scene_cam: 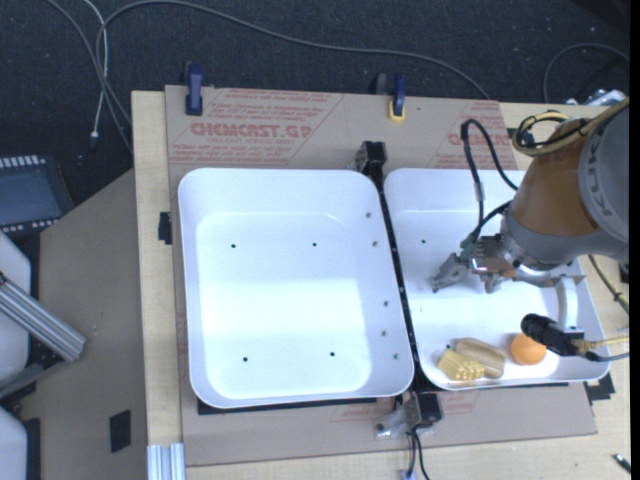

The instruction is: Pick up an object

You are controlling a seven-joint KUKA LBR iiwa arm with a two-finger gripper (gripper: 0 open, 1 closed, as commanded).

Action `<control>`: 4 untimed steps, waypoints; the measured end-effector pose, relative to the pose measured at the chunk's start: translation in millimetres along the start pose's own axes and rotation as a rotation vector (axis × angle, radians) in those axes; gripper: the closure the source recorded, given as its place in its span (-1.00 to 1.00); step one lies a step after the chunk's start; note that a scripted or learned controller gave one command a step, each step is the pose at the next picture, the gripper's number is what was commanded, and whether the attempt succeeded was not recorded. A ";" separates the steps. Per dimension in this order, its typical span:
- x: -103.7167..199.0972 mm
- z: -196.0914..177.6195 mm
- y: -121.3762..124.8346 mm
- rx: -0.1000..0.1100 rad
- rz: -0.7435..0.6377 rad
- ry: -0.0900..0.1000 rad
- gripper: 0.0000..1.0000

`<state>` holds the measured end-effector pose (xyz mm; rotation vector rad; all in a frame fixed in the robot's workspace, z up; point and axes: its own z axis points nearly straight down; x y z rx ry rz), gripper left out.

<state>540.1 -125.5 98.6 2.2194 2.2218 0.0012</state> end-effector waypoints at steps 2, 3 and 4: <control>-8.2 -16.0 66.8 -0.001 0.001 0.000 1.00; -8.1 -15.4 66.6 0.000 0.000 0.000 -1.00; 19.3 12.1 -27.8 0.006 0.001 0.002 -1.00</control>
